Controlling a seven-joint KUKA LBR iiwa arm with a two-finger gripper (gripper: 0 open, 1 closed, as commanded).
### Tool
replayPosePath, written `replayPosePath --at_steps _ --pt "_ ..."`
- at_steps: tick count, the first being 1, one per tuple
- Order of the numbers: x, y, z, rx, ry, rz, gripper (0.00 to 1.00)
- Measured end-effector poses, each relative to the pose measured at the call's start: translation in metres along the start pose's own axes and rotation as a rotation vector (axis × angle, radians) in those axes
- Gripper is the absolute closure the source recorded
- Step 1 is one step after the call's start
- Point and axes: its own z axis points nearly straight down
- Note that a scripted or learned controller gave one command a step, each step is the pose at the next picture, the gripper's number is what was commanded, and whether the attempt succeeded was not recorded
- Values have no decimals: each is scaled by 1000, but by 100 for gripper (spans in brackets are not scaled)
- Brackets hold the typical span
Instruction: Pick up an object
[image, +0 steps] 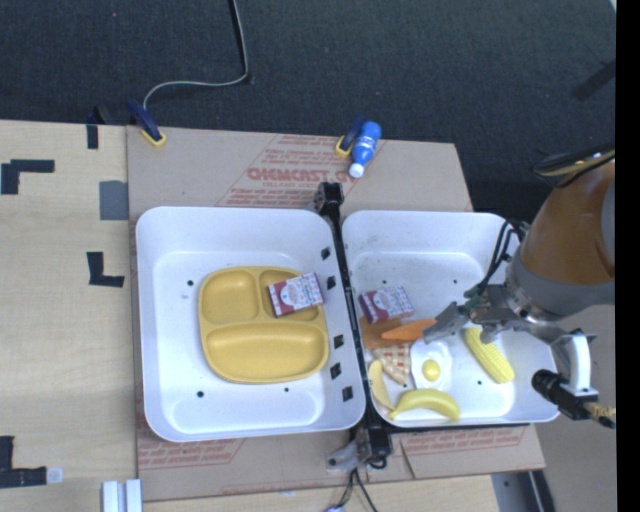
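Cardboard bench (400, 170): left bin (165, 300) holds yellow tray (262, 330) with carton (296, 293).

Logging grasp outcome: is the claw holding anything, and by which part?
Cannot tell. The claw sits low in the right bin, beside the carrot and corn; nothing visibly between its tips.

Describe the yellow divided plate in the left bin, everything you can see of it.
The yellow divided plate looks like smooth moulded plastic, rounded at the corners, with three compartments: two small ones along the far side and one wide one nearer the camera. It lies flat, right side up, about mid-floor in the left bin. A small red-and-white packet rests in its far right compartment, overlapping the rim. The other compartments hold nothing.
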Motion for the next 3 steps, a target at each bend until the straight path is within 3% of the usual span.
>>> replayPosePath --at_steps 1,2,3 --pt "5 61 96 -6 -1 -1 0" --pt "6 61 86 -5 2 -1 100" --pt "78 55 -60 -4 1 -3 100"
